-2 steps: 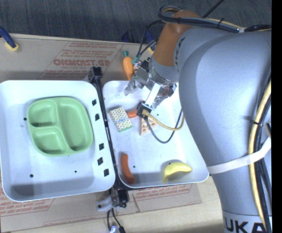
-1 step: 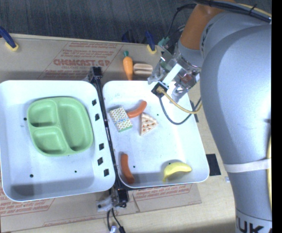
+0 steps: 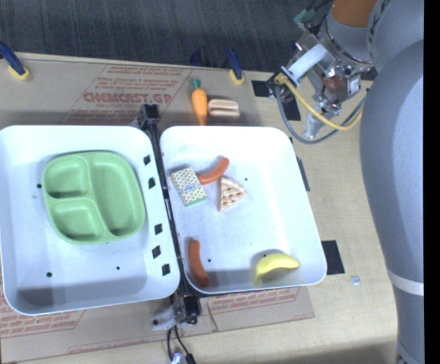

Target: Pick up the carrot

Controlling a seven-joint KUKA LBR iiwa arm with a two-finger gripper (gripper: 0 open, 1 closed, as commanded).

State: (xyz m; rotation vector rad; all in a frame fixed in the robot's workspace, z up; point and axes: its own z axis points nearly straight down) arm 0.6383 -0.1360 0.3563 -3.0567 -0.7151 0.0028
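The carrot (image 3: 198,105) lies outside both bins, on the cardboard (image 3: 129,89) just past the far rim of the right bin (image 3: 296,203), at about 11 o'clock from that bin's centre. A small sandwich-like toy (image 3: 223,109) is touching it or nearly so, at its 3 o'clock side. The gripper (image 3: 313,131) hangs well apart, toward 3 o'clock from the carrot; I cannot tell how its pincer stands. I think it should come from above and close across the carrot's narrow body, away from the sandwich toy.

Bins (image 3: 23,203) – glossy white plastic; green tray (image 3: 91,196) – smooth matt plastic; bench (image 3: 129,82) – printed cardboard.
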